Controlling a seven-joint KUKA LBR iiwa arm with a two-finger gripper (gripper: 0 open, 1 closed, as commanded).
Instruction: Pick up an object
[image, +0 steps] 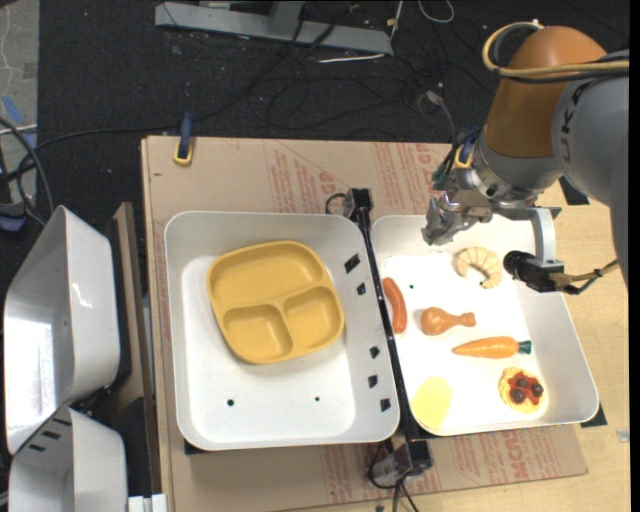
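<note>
The left bin (190, 400) holds a yellow divided plate (275, 300), lying flat and clear of any grasp. In the right bin (575, 350), the toy foods lie apart: sausage (395, 304), lemon slice (432, 400), drumstick (445, 320), carrot (487, 348), tart (522, 389). The croissant (478, 264) sits at the bin's twelve o'clock, the gripper (440, 232) poised just at its ten o'clock; whether it is apart or together I cannot tell.

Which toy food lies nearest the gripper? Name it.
The croissant, at the right bin's far edge just beside the gripper; the other foods lie farther toward the camera.
</note>
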